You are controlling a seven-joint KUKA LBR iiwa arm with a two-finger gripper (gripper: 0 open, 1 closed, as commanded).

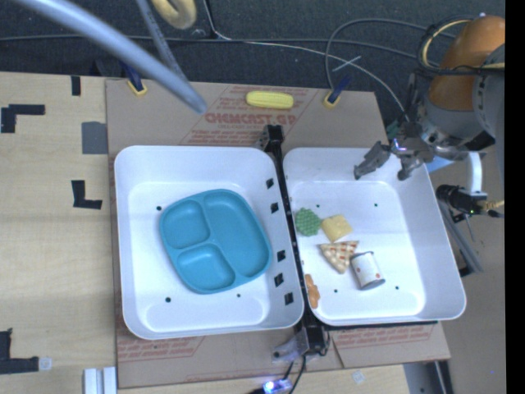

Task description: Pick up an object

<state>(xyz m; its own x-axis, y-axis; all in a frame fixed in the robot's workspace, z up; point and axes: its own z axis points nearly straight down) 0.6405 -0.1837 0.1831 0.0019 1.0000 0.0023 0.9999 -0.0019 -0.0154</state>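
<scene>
Right now my pincer hangs spread open, gripping nothing. Below-left of it lie the pizza slice and can.

A pale wooden bench top marked with black tape pieces fills the left side. A brown cardboard sheet with red lettering lies on it, clipped at its far edge. Beyond, dark carpeted floor carries thin trailing cables. Lighting is even.
</scene>
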